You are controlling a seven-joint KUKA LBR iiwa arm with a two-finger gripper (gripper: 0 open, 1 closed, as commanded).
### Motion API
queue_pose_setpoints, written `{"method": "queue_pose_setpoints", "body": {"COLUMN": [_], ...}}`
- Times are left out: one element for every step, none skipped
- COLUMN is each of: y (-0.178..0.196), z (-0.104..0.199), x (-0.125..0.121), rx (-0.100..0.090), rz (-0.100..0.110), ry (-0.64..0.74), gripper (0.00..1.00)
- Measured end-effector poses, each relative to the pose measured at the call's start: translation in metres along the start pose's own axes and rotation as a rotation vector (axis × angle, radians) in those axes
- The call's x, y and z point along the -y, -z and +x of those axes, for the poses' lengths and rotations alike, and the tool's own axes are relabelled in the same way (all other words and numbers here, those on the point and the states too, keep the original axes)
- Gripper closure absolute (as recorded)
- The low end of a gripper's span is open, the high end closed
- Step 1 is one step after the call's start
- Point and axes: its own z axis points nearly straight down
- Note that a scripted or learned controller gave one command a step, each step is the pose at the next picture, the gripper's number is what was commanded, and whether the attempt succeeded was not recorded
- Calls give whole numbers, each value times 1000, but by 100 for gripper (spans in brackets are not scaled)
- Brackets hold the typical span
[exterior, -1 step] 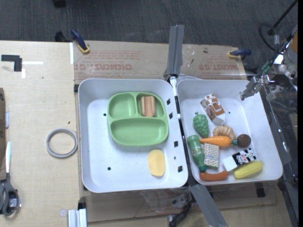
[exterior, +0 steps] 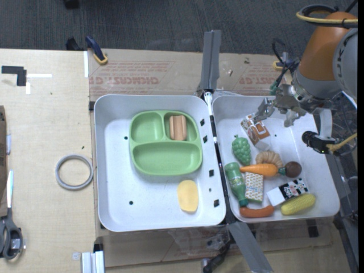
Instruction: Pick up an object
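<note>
grey arm (exterior: 341, 56), orange band

Dark grey carpet floor (exterior: 142, 10), light wooden bench (exterior: 40, 129), brown cardboard sheet (exterior: 148, 75)

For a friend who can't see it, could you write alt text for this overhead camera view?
A grey and orange robot arm reaches from the right, its gripper above the right white bin of toy foods such as a carrot and grapes. The left bin bears a green divided tray.
</note>
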Motion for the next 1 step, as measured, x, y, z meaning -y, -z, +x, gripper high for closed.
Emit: {"method": "queue_pose_setpoints", "body": {"y": [-8], "z": [6], "x": [47], "rx": [0], "rz": [-1], "ry": [110], "gripper": [0]}}
